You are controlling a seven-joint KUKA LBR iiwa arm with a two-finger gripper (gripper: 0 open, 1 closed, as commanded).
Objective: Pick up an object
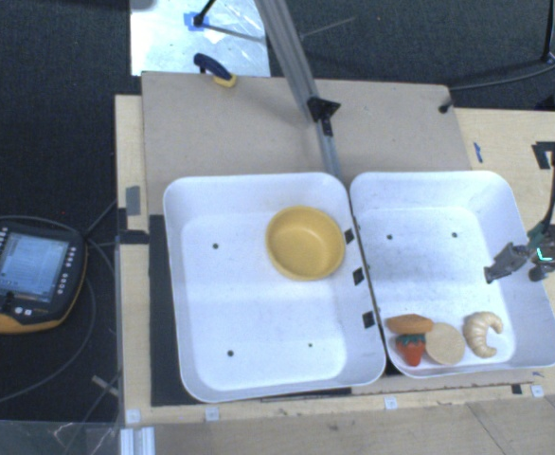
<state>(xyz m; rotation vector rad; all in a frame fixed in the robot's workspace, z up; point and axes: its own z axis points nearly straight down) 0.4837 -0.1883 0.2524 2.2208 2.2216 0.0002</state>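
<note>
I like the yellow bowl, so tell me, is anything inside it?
The yellow bowl sits upright in the left bin, and its inside looks bare, just yellow. The bin floor straight under the bowl is covered, so that spot can't be checked.

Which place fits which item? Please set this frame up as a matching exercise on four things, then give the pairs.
Things:
1. yellow bowl
2. croissant
3. gripper
4. handheld control pendant

Places:
A. over the right bin's right edge
B. off the bench, at the view's left
C. left bin, upper right part
D. right bin, lower right corner

Pairs: 1-C, 2-D, 3-A, 4-B
</note>
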